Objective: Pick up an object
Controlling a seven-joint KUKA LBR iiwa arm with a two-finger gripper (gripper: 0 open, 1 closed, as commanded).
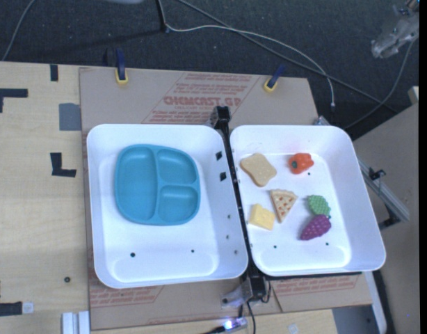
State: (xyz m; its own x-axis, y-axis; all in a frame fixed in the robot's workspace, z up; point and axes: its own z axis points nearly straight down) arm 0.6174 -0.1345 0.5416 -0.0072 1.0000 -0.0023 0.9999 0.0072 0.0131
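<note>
The hand (398, 35) sits blurred at the top right corner, off the table, partly cut by the edge — whether it is released or clenched I cannot tell. In the right bin (339, 256) lie bread (258, 169), tomato (301, 162), pizza wedge (283, 203), cheese (262, 217), broccoli (318, 204) and grapes (315, 227) — the grapes' long axis slants up-right. The left bin (158, 263) holds a blue plate (157, 184).
</note>
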